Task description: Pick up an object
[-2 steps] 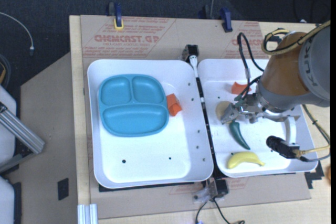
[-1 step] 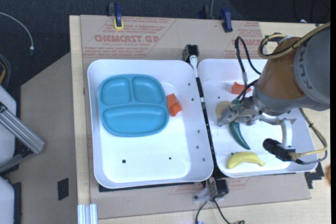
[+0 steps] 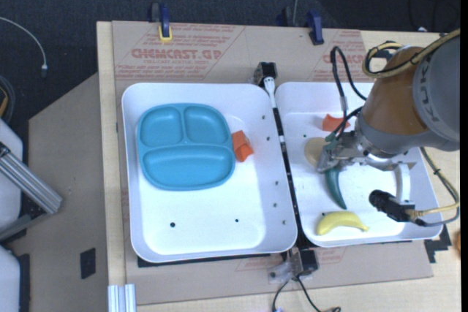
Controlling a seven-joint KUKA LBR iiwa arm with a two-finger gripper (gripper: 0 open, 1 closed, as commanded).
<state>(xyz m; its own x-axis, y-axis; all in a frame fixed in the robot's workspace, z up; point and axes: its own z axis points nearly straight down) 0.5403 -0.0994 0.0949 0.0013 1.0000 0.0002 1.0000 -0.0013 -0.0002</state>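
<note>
The gripper (image 3: 330, 163) is down inside the right bin (image 3: 303, 208), low over the floor near that bin's left half. From where I stand its metal fingers sit right at the upper end of a curved teal object (image 3: 337, 189), something like a pepper or a long pod, which trails away from the gripper toward the near edge. Whether the tips are spread or pinched on it I cannot tell; the wrist body covers that spot. A pale, rounded object (image 3: 315, 151) lies just beside the gripper on its left, partly hidden under it.

Behind the gripper the arm (image 3: 413, 102) comes in from the right, bent steeply down, its orange band broad above the grey wrist, with black and yellow cables looping off the top. A black fitting (image 3: 387, 204) hangs from the wrist over the bin's near right part.

Nearer the front rim of the same bin lies a yellow banana (image 3: 341, 223), apart from the teal piece. A small orange piece (image 3: 333, 122) peeks out at the far side, just by the arm.

The left bin (image 3: 205, 230) holds a blue divided plate (image 3: 186, 146) in its far left part and an orange block (image 3: 242, 146) touching the plate's right edge. Both bins rest on a brown board (image 3: 219, 47) clamped at the far edge.
</note>
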